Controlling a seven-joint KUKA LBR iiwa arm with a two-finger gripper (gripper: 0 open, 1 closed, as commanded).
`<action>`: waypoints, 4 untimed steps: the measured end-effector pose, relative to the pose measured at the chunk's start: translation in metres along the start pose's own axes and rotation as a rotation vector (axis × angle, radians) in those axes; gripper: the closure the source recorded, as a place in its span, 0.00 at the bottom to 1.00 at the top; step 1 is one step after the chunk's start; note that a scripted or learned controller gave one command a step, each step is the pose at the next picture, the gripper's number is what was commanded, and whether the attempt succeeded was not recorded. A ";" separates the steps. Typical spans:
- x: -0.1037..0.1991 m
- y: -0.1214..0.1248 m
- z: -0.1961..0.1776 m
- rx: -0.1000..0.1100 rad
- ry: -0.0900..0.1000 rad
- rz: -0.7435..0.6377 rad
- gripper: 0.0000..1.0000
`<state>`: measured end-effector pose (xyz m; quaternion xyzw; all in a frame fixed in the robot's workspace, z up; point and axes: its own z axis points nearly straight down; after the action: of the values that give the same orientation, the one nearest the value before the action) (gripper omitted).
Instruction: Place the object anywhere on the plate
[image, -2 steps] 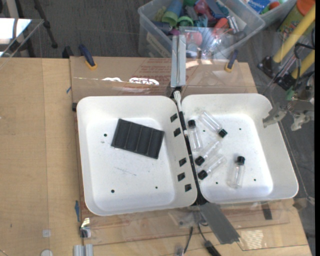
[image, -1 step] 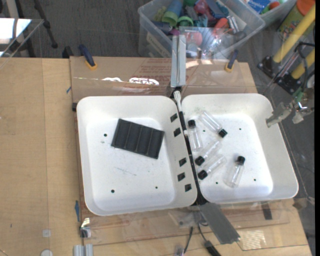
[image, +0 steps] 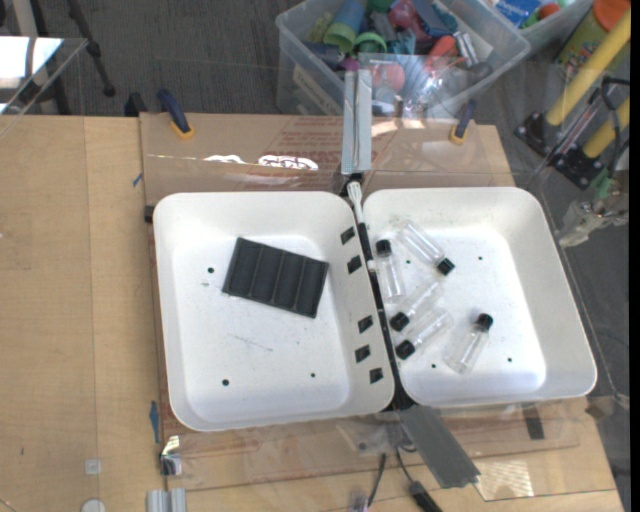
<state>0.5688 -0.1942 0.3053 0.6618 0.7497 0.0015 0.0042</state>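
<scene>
A: Where do we locate the objects?
B: We see clear, black-capped vials (image: 467, 345) scattered in the right bin (image: 505, 255); the black ribbed plate (image: 275, 277) lies in the left bin (image: 200, 345).
A: The pincer's state?
B: We cannot tell.

Two smooth white plastic bins, the left bin (image: 190, 380) and right bin (image: 540, 340), sit on a matt, pale wooden bench (image: 70, 300). A matt black ribbed plate (image: 275, 277) lies in one; clear glossy vials (image: 467, 343) with black caps lie in the other. Clear plastic forms the storage tub (image: 300, 50) behind.
</scene>
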 end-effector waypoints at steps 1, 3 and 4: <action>0.000 0.000 0.000 0.000 0.000 0.000 0.00; -0.001 0.001 -0.010 -0.003 -0.001 0.000 0.00; -0.001 0.002 -0.020 -0.007 -0.003 -0.001 1.00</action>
<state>0.5706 -0.1949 0.3257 0.6614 0.7500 0.0031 0.0076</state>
